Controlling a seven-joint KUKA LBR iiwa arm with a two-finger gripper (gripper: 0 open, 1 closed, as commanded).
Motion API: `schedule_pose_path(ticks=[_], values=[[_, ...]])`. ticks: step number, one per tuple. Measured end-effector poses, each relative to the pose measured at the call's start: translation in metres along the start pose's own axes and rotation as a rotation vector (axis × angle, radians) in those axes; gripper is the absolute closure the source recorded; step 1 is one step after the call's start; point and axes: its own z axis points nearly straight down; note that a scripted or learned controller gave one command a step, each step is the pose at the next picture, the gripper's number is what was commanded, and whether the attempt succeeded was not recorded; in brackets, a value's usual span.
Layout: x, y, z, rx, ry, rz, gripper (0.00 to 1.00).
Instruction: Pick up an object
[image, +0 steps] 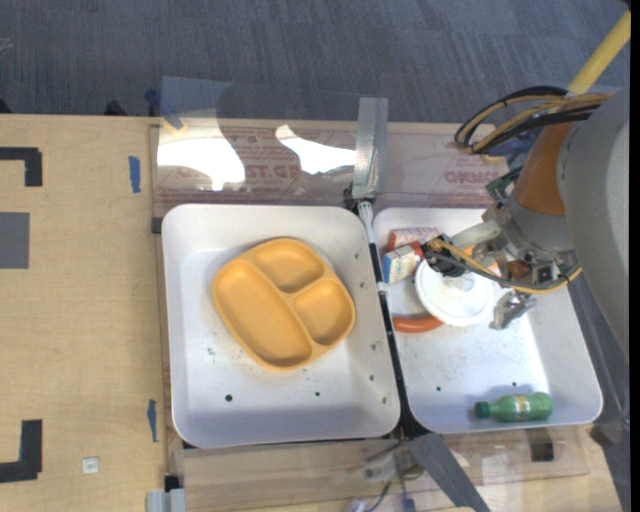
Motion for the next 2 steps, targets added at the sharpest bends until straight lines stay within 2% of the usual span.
schedule_pose_path(ticks=[1, 2], values=[[0.008, 0.049, -0.042, -0.004, 0.0, -0.229, 0.0], [0.012, 0.011, 0.052, -0.01, 0.012, -0.092, 0.0]])
